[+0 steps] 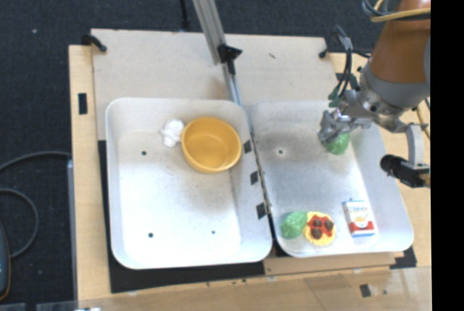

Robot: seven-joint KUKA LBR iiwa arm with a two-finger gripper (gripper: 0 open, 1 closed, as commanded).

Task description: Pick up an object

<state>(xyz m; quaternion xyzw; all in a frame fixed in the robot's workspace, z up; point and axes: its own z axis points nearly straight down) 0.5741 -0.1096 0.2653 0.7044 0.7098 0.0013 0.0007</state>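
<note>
Gripper: upper right of frame, pinching green object.
Advice: lift straight, slowly; keep clear of right bin wall.

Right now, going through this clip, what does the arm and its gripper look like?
The arm is a rounded body, orange-brown at the top, with a grey section below near the wrist. Grey and light cables loop over its top, and dark cables run down its side. The gripper is a small grey metallic assembly. A black fitting juts out below the wrist.
</note>
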